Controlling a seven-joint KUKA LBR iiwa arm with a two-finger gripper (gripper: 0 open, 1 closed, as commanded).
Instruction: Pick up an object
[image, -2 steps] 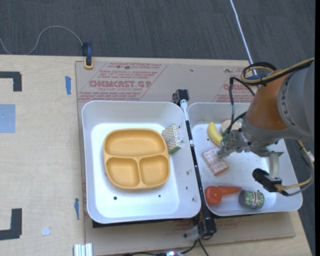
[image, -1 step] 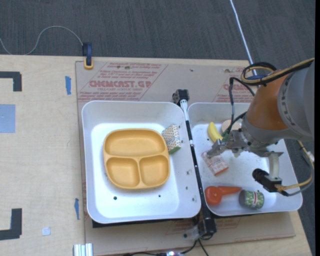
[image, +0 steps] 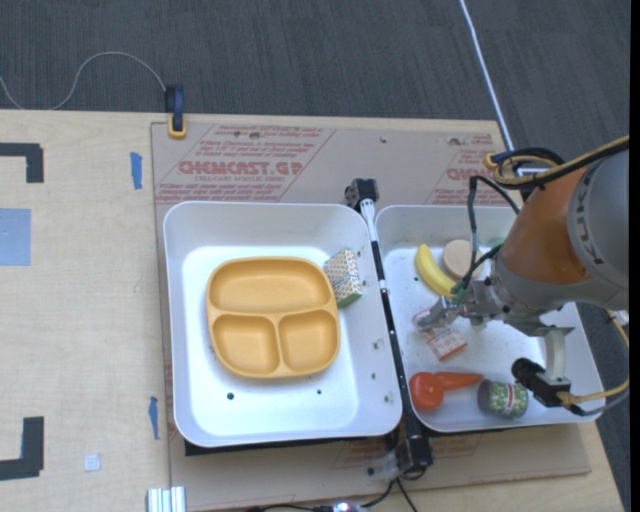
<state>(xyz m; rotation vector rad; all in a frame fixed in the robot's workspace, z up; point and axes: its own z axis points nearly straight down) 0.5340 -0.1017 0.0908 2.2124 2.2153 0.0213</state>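
Bright even light over my bench, soft shadows under the yellow tray (image: 272, 317), mild glare on the white bin (image: 190, 330) around it, focus sharp

Right bin (image: 478, 352) lies under the pincer (image: 440, 318). Left bin (image: 190, 330) sits just left of it, the rims touching. Both rest on a lettered board (image: 240, 165). Black clip (image: 362, 192) up-left of the pincer, near. Clamp (image: 176, 110), blue tape (image: 136, 170) and white wire (image: 100, 70) far up-left.

Yellow banana (image: 432, 268) lying in right bin beside round tan disc (image: 459, 257); small red-white packet (image: 446, 345) flat mid-bin; orange scoop (image: 437, 387) and green can (image: 502, 398) at near edge.
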